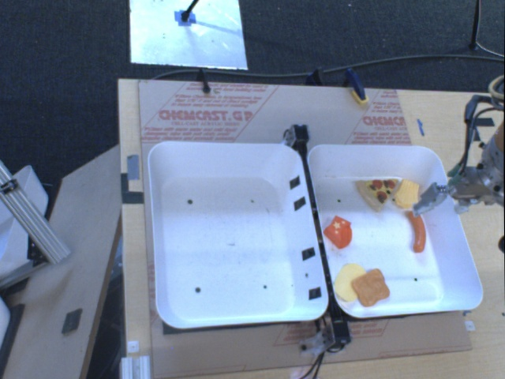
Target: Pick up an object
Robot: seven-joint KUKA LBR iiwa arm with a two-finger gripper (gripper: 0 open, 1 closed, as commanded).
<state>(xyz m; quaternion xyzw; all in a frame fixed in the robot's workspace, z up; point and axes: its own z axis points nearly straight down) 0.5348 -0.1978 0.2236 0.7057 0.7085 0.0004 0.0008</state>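
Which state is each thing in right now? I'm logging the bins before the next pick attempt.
Left shallow white bin: sitting flat, beside the other bin.
Right shallow white bin: holds all the toy food.
Pizza slice with red toppings: lying flat, touching the cheese.
Yellow cheese block: lying by the tool.
Red-orange sausage: lying loose.
Red strawberry-like piece: resting free.
Pale yellow round slice: partly under the brown toast.
Brown toast square: on top.
Tool: low, nothing visibly gripped.

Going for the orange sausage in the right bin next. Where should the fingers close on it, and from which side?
Grip the sausage at its middle, coming straight down from above, fingers closing across its narrow width. It lies flat, long axis running near to far, with bare floor on both long sides. The gripper is just beyond its far end.
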